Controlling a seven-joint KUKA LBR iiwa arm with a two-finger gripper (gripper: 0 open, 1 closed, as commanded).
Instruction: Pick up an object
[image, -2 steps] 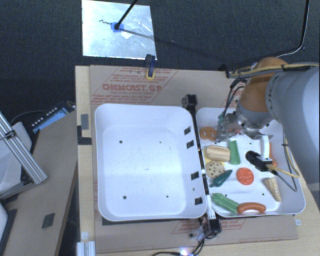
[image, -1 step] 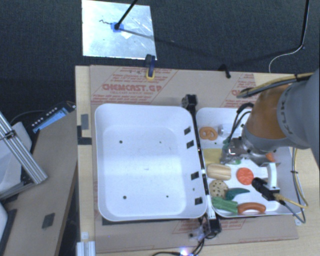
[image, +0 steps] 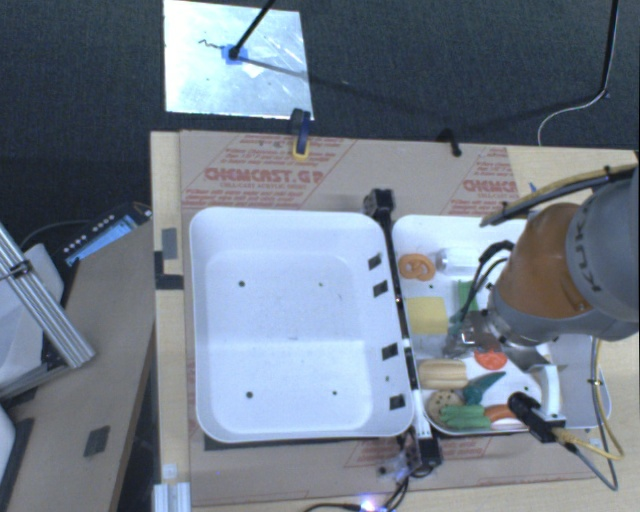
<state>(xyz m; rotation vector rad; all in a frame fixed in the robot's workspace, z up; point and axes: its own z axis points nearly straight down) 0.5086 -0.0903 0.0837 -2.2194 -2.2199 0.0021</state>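
Camera view: the arm (image: 560, 270) is seen reaching from the right into the right bin (image: 420, 232), where the objects are gathered.

The gripper (image: 466, 338) is lowered among the objects near the middle of the right bin, just beside a yellow block (image: 428, 315) and above a tan cylinder (image: 442, 375); whether it is open or closed cannot be told, and nothing can be seen held by it. An orange ring (image: 416, 266) is placed near the bin's far left corner, with a green piece (image: 464, 296) to its right. A red piece (image: 490, 360) is found right of the gripper, and a teal piece (image: 483, 387) and a green oval (image: 463, 415) are lying at the near edge. The left bin (image: 290, 325) is set alongside, on a cardboard sheet (image: 260, 170).
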